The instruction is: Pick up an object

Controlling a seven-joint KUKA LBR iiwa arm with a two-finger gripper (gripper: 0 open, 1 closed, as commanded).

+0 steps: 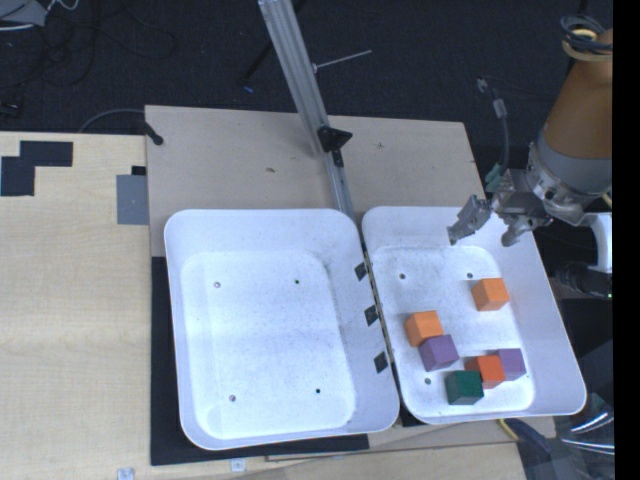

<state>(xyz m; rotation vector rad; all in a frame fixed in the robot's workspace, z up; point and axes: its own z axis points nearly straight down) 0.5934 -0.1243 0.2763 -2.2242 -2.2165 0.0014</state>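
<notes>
**Hand spread above right bin, nothing held**

Camera view: arm (580, 118) comes in from the right, orange band up top, grey wrist below it, angled down and leftward toward the table (240, 158). Hand (490, 230) sits over the far right part of the right bin (560, 368), w/ two dark fingers (466, 222) spread apart, tips pointing down-left. Nothing between them; hand is released.

Blocks all lie in the right bin, nearer the viewer than the hand:
- orange block (490, 294) closest to the hand, just below it in the frame, apart from the fingers
- 2nd orange block (424, 327) toward bin centre, touching a purple block (438, 352) on its near side
- cluster at the near right: green block (463, 387), small orange block (490, 370), another purple block (511, 363), packed tight against each other

Left bin (190, 268) sits beside the right one, rims meeting along the middle, w/ small black clips at the join. A metal rail (296, 68) slants from top centre down to the gap between bins.
</notes>
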